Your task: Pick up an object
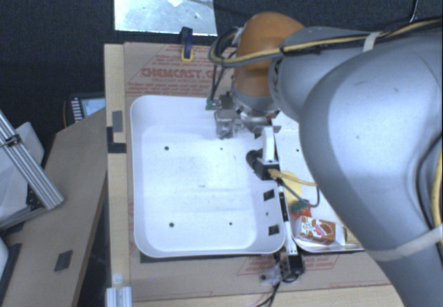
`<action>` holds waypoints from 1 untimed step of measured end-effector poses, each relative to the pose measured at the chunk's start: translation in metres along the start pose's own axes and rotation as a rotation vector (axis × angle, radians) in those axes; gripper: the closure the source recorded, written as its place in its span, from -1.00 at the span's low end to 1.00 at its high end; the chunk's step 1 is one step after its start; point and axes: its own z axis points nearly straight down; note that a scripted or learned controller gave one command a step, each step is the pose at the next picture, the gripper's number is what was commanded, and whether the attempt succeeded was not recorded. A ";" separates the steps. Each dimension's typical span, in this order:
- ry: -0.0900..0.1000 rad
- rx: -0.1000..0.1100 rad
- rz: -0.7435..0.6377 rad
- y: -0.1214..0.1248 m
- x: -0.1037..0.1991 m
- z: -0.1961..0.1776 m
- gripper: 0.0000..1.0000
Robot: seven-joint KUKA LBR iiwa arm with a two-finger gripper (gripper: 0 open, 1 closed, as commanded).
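Over the left bin (173, 247), the gripper (225, 126) hovered, its opening and load impossible to tell, while the packet (317, 229) lay in the right bin (292, 149), so realignment over it was advisable before descent.

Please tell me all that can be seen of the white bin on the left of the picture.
The bin is a shallow white tray, plastic by its look, with rounded corners and a raised rim. Its floor bears a few small dark dots and faint grey scuffs. It lies flat on brown cardboard with red print. The gripper is over its far right corner; I cannot tell whether it touches the floor.
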 end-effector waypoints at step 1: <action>-0.001 0.014 0.005 -0.092 0.010 0.027 1.00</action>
